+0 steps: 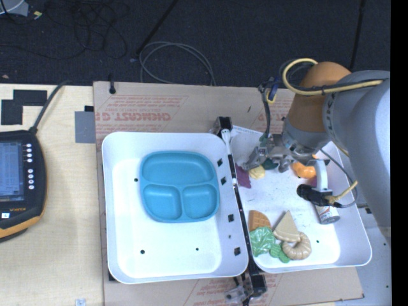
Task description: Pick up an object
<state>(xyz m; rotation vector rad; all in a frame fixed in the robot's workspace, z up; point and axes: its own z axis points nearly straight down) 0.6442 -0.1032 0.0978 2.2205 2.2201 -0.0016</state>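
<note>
Yellow toy piece [256, 172] lying in the right bin [357, 250], just below and left of the gripper [266, 159], which is hovering over it; whether the fingers are parted or closed cannot be told.

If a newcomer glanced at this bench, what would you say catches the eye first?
Probably the bright blue divided plate lying in the left bin. Next, the grey arm with its orange band reaching into the right bin, gripper low near a small yellow item, with toy food clustered at the near edge.
</note>
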